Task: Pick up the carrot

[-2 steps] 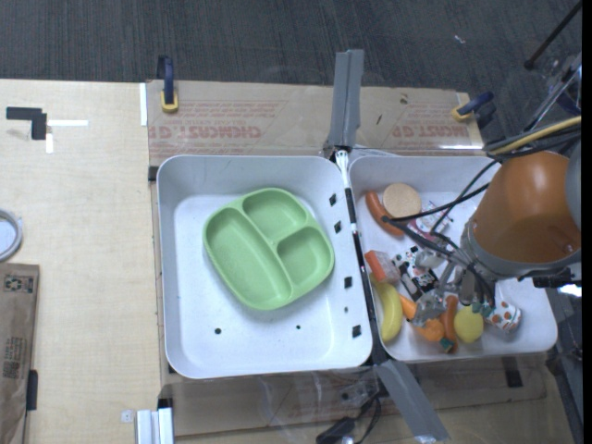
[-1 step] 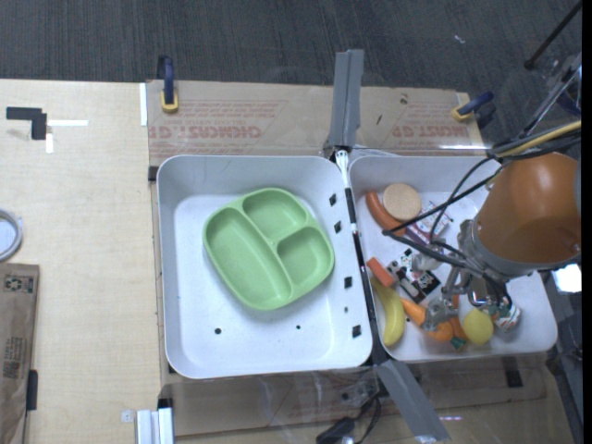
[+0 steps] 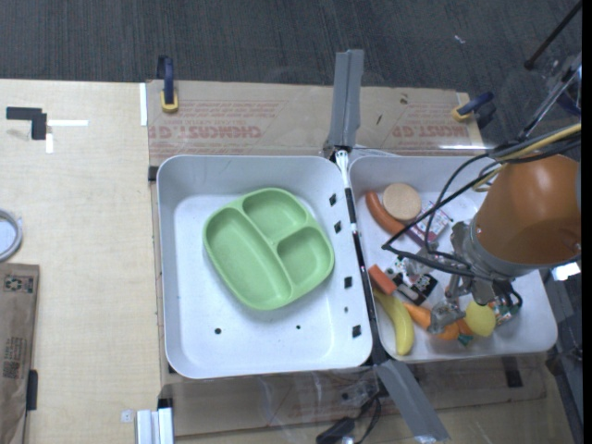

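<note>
The carrot point(image 3: 384, 280) is an orange stick lying at a slant in the right bin point(image 3: 532, 339), near its left wall; its middle is hidden behind robot hardware, and its lower end point(image 3: 419, 316) shows beside the banana. My gripper point(image 3: 450, 314) hangs low over the front of the right bin, just right of the carrot's lower end and left of a yellow lemon point(image 3: 481, 319). A small orange piece with a green bit point(image 3: 452, 335) lies right under the gripper. Nothing can be seen held in it.
A yellow banana point(image 3: 399, 322), a reddish sausage point(image 3: 382, 213) and a round tan bun point(image 3: 401, 199) share the right bin. The left bin point(image 3: 185, 276) holds a green divided plate point(image 3: 268, 246). The arm's orange band point(image 3: 532, 213) overhangs the right bin's right side.
</note>
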Action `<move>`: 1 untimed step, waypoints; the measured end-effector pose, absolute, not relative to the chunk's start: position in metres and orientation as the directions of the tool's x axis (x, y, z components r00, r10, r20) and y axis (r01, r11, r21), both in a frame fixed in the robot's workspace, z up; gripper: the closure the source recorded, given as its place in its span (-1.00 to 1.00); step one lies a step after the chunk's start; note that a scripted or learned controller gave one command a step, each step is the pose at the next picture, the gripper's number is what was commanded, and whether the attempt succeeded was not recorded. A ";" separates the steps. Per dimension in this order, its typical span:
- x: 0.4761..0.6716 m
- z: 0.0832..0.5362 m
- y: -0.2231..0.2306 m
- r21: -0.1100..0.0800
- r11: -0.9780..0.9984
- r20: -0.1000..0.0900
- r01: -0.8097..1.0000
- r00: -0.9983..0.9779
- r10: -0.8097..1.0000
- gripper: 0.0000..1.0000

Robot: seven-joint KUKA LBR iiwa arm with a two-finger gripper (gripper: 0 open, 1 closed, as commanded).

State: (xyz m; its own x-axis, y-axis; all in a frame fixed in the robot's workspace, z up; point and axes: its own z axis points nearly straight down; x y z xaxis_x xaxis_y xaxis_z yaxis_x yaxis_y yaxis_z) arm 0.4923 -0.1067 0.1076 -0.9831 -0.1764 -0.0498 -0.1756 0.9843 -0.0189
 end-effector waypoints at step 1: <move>0.498 0.122 -0.105 -0.019 0.985 -0.066 -0.173 -0.983 -0.174 1.00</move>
State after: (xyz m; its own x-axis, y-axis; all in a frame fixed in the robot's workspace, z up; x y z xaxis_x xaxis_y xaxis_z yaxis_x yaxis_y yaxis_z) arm 0.4976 -0.1048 0.1218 -0.9826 -0.1739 -0.0659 -0.1730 0.9847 -0.0195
